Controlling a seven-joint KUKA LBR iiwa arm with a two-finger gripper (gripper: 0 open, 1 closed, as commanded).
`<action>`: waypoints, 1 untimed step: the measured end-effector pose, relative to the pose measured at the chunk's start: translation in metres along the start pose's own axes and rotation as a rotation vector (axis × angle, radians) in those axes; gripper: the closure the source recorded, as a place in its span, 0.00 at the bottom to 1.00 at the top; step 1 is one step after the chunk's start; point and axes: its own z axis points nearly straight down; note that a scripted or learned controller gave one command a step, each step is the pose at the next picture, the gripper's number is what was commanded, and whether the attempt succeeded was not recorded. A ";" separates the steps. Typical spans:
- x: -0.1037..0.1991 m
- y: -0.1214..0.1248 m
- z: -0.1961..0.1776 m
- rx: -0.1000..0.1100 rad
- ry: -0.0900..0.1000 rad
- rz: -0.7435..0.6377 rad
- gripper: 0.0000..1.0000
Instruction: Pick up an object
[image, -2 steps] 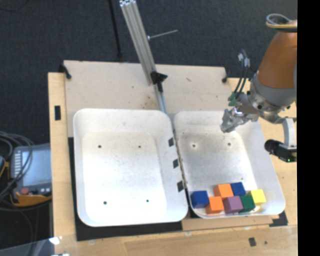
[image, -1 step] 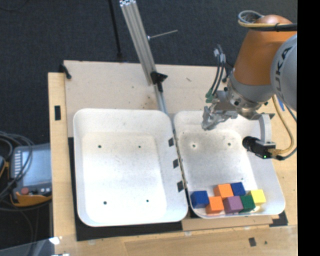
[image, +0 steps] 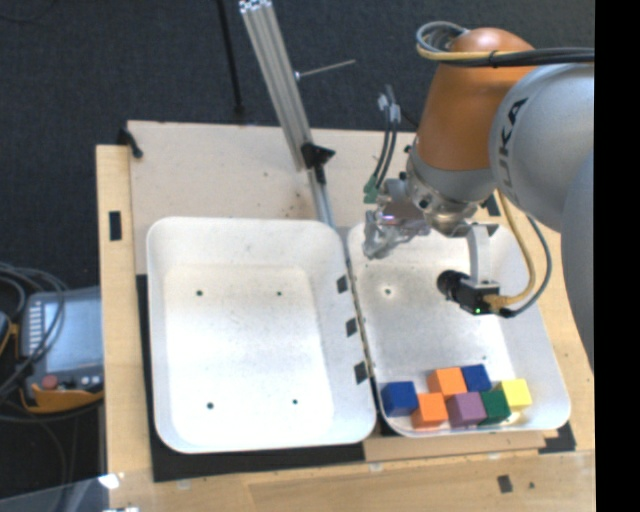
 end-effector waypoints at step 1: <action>0.058 -0.004 0.001 0.001 0.001 -0.001 1.00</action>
